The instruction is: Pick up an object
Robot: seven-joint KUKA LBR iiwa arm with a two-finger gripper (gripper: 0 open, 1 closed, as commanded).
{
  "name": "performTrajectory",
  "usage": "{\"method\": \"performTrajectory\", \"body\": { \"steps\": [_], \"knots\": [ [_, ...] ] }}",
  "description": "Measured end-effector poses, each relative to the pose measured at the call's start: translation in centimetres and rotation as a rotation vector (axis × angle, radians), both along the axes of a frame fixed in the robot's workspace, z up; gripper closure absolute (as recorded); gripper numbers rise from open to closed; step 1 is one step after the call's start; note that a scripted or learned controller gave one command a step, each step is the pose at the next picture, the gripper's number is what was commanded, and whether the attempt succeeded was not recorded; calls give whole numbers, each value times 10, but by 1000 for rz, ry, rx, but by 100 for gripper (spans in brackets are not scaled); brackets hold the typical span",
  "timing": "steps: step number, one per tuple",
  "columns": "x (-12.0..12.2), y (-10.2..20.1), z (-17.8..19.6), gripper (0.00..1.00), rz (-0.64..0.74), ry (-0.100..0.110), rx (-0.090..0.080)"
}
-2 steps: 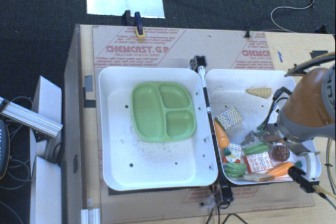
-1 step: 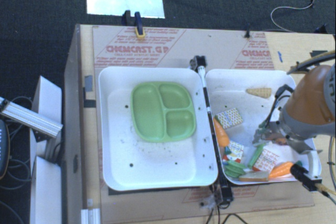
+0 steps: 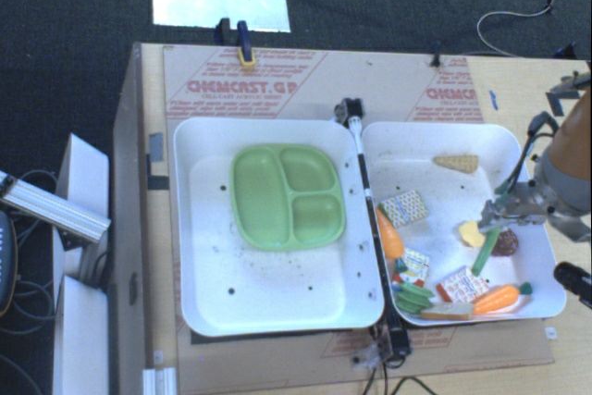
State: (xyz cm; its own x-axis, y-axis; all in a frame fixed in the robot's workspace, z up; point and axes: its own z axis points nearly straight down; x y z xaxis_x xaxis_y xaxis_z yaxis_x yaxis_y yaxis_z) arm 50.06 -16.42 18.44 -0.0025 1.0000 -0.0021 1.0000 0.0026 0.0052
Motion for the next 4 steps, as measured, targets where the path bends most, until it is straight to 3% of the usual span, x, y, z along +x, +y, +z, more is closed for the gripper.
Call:
{"method": "performTrajectory", "body": {
  "steps": [1,2,3,4],
  "knots": [
    [17,52,55,100,2,1,2],
    [17,51,55,0,1,2,2],
    [0,4,-100,0,-1,3,1],
    [1,5,-90,100,0,0,1]
  ]
}}
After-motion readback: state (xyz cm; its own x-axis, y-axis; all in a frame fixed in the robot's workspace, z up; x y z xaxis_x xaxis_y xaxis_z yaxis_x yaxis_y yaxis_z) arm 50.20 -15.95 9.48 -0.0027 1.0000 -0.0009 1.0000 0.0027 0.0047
